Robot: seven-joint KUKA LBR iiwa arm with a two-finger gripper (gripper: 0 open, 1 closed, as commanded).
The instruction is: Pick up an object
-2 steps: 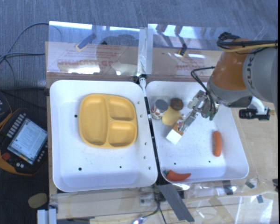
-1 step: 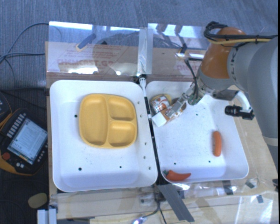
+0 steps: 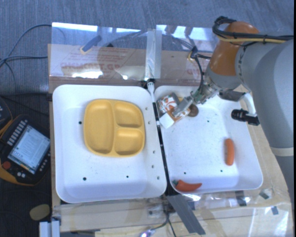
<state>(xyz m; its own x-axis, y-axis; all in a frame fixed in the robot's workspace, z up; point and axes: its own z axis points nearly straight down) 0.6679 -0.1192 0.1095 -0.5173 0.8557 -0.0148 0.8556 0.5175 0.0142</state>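
The gripper (image 3: 183,106), its fingers closed on a small white-and-orange packet (image 3: 168,109), hangs over the upper left corner of the right bin (image 3: 246,179), where two orange sausages (image 3: 229,151) lie near the right and front walls, while a yellow divided tray (image 3: 114,127) fills the left bin (image 3: 69,181).

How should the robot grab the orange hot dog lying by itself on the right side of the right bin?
Probably best across its middle, coming straight down from above. The orange hot dog lies flat on the right bin's floor, long and thin, running nearly up-and-down in the camera view. So the end effector should close across its narrow width, from left and right. It lies apart from other items, which leaves room on both sides.
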